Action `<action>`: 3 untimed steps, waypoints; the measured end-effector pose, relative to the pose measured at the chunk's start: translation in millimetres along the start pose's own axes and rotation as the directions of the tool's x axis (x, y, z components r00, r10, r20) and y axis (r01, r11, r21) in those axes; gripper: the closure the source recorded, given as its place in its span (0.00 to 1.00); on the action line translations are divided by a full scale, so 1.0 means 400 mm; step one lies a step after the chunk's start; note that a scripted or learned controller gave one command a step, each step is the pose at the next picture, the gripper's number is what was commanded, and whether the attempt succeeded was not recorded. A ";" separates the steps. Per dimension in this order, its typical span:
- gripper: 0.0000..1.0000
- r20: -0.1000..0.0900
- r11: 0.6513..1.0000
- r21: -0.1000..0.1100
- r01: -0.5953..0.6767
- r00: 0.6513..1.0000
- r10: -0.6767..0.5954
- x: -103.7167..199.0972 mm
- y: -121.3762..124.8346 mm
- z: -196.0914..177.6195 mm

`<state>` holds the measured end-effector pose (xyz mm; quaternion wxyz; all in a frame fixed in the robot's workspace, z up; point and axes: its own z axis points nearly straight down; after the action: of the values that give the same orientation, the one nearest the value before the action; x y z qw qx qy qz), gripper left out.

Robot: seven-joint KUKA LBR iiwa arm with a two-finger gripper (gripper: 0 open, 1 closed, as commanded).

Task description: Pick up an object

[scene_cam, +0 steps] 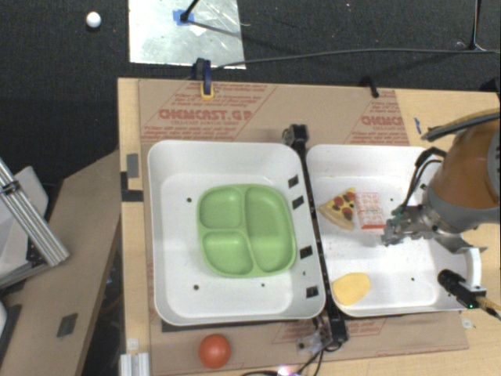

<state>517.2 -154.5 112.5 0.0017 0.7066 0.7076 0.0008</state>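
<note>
Gripper (394, 231) hovering in right bin (423, 159) beside pizza slice toy (341, 208) and red-white packet (370, 211); finger state indeterminable; risking pinching both, or sliding off

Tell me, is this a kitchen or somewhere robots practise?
Probably a robot lab, not a kitchen. A robot arm reaches over two white bins on a bench, and the food looks like toys: a pizza slice and a green divided plate. Cables and clamps sit around the bins.
</note>
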 end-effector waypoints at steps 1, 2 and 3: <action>1.00 0.001 1.000 -0.004 0.003 1.000 -0.003 0.009 0.003 -0.159; 1.00 0.001 1.000 -0.005 0.004 1.000 -0.004 0.023 0.014 -0.316; 1.00 0.000 1.000 -0.002 0.003 1.000 -0.003 0.022 0.018 -0.388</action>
<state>524.0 -145.4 267.7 0.0023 0.7054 0.7088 0.0015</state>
